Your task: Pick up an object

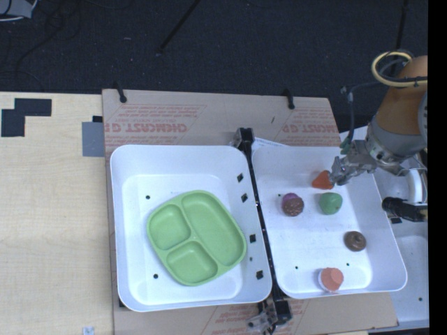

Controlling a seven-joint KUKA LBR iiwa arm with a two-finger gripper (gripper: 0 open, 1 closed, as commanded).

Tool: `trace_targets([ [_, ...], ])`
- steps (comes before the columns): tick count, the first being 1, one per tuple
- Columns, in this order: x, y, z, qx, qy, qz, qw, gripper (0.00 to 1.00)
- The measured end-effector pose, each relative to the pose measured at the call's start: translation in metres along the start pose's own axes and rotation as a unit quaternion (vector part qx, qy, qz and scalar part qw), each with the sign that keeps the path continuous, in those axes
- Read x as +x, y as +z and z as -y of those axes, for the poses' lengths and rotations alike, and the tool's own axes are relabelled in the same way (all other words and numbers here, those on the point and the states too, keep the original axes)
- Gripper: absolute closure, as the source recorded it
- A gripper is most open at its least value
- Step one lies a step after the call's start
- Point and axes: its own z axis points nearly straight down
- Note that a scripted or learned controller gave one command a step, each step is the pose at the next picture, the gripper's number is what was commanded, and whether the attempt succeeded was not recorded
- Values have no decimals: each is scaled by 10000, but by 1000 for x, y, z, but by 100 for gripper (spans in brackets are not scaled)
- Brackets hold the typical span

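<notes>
The right bin [307, 160] holds several small items. An orange-red piece [322, 181] lies near its back right. In front of that piece sit a green lump [330, 202] and a dark purple ball [292, 204]. Further forward are a brown ring-shaped piece [355, 241] and a salmon round piece [331, 278]. My gripper [342, 169] reaches in from the right and hangs low, just right of the orange-red piece and touching or nearly touching its edge. The grey wrist behind it covers part of the bin's right rim.
The left bin [129, 187] holds a green divided plate [196, 237]. A black divider strip [253, 208] runs between the two bins. Cardboard [174, 121] lies under both, with pale bench to the left and white hardware to the right.
</notes>
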Motion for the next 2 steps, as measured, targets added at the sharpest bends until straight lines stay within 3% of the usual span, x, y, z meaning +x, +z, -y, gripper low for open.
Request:
trace_targets([
  [1, -1, -54, -1, -7, -18, 1, 10000, 100],
  [2, 54, -65, 5, 22, -33, -16, 10000, 100],
])
